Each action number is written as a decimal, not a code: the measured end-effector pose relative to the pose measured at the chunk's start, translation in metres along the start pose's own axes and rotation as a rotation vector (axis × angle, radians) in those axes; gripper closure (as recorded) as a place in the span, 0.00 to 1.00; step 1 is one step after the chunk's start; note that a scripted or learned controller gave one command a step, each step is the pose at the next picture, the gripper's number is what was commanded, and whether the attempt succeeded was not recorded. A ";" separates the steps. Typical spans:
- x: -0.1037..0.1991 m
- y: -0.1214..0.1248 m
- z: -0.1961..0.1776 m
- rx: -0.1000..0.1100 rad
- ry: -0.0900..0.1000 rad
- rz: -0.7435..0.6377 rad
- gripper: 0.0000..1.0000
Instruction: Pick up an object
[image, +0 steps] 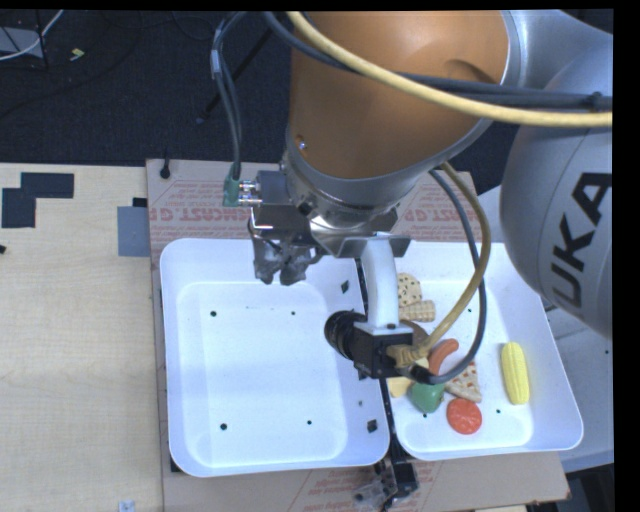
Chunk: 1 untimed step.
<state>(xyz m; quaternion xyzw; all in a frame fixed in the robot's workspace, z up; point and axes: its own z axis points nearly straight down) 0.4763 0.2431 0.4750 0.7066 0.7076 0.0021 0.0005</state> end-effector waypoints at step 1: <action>-0.010 -0.001 -0.066 0.002 -0.001 0.000 1.00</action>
